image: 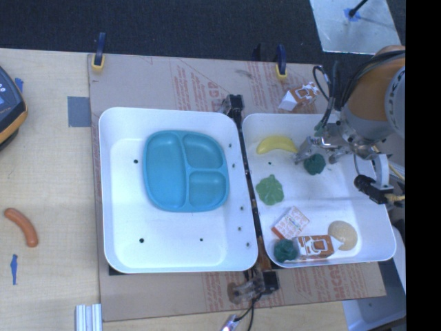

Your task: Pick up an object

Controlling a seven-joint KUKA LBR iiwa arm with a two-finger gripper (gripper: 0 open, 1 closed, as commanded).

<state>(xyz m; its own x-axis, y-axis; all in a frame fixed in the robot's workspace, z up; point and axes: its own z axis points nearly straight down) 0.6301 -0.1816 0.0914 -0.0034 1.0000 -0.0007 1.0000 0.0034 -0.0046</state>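
**Gripper low over the dark green piece in the right bin**

Gripper (322,148) sat low in the camera view, in the upper part of the right bin (375,221), and the arm (375,92) came in from the right with its orange band above the wrist. I judged the target to be the small dark green piece (315,164), which lay directly beneath the fingertips, touching or nearly so. I could not tell whether the pincer was spread or pressed together; the metal parts blurred into each other, and I saw nothing clearly pinched.

To do this step well, I would have wanted the fingers straddling the green piece squarely before closing, kept off the banana (276,144) just to its left, and then a straight lift. The piece looked small and rounded, so I judged an off-centre squeeze could pop it out sideways.

The right bin also held a lighter green lump (269,189) near its left wall, a red-and-white packet (291,222), another dark green piece (284,251), a brown carton (316,246) and a pale round item (343,234) along the near edge. The left bin (124,205) held a blue divided plate (186,170). A sausage (21,226) lay on the bench, well apart from both bins.
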